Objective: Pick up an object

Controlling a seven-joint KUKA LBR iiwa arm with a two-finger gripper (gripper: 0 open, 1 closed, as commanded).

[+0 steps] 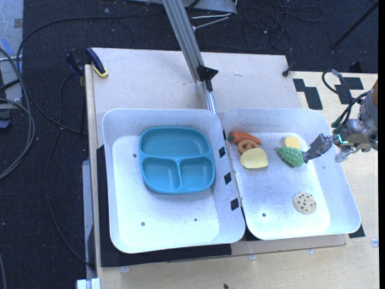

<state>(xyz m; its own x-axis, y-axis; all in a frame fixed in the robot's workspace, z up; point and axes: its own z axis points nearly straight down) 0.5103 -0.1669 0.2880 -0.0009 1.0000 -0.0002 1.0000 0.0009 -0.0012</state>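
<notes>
- Dark carpet strewn with black cables surrounds a pale, square counter (150, 77), which carries two shallow white bins side by side.
- On the left, the left white bin (120, 215) holds a blue plastic tray with three compartments (177, 159), lying flat near the bin's middle.
- Beside it, the right white bin (337, 209) holds five small items.
- An orange carrot-shaped toy (243, 138) lies near the bin's upper left, and a pale yellow rounded toy piece (254, 158) sits just below, touching it.
- A green knobbly toy vegetable (291, 156) lies toward the bin's right half, with a small yellow piece (293, 142) just above it.
- A round tan cookie with dark chips (305, 203) lies apart from the rest, lower in the bin.
- The grey arm reaches in from the right; its end effector (317, 146) sits just beside the green vegetable, at its right edge.
- Whether the end effector is open or closed cannot be told, and nothing is visibly held.
</notes>
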